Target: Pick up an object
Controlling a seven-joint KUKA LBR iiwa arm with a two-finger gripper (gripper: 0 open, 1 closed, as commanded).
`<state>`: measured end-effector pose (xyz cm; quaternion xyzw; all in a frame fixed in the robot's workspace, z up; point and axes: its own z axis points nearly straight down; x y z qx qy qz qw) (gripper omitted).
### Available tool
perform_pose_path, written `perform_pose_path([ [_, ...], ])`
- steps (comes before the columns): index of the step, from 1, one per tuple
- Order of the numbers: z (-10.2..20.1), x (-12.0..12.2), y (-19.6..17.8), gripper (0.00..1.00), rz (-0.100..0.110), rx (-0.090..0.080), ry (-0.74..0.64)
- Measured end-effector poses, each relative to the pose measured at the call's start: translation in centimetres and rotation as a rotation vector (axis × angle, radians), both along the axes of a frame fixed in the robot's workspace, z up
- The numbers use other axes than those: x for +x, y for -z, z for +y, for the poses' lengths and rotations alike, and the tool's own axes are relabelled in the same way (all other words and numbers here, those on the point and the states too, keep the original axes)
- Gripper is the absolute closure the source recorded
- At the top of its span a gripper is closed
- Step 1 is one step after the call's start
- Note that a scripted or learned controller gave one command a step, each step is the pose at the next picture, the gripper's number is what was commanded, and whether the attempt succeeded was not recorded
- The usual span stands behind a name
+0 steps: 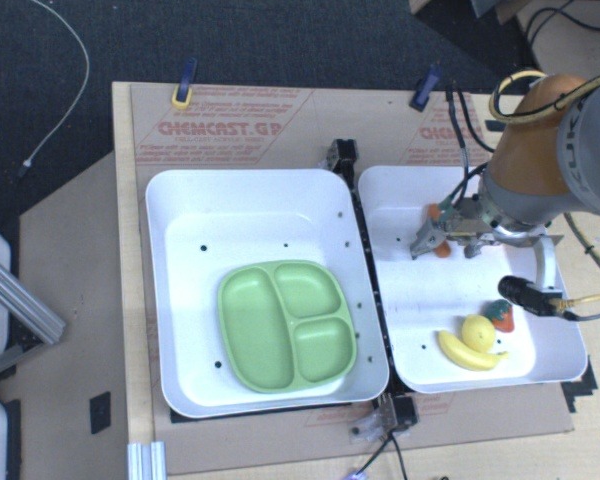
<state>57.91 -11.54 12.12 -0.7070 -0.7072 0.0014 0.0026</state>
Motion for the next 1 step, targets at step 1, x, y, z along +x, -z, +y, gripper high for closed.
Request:
perform_pose_path([
  [1, 0.05, -0.04, 3.86, 0.00, -0.002, -0.001, 0.001],
])
